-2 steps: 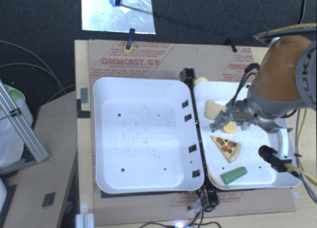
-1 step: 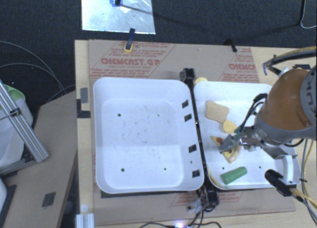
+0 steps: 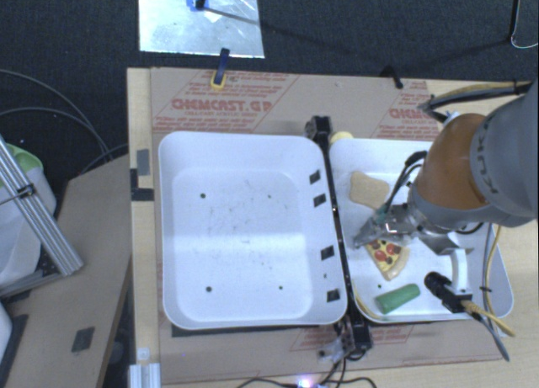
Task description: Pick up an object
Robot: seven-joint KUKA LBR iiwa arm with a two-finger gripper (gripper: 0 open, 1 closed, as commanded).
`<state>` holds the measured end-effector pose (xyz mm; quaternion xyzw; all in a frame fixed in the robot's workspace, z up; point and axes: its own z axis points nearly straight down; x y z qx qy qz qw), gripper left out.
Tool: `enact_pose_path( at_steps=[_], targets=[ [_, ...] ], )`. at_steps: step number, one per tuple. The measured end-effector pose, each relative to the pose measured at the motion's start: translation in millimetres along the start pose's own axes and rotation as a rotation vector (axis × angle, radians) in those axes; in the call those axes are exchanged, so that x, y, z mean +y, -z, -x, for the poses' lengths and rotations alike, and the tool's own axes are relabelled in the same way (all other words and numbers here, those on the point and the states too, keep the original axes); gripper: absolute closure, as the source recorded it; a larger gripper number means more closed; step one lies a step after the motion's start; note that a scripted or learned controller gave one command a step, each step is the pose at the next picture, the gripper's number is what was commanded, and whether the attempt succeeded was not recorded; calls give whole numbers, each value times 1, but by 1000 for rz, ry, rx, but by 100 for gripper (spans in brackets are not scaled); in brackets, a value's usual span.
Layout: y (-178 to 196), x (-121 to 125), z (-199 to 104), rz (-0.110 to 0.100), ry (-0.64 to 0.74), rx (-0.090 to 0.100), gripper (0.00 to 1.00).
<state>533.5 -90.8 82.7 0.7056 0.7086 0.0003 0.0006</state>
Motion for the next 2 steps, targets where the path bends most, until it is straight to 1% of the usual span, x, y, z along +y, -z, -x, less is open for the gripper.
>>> enact_pose_path(
  at_steps=[1,2],
  targets=[
    [14,0,0,1,-1,1,100],
    [107,-45,-42,6,3,2,100]
  ],
)
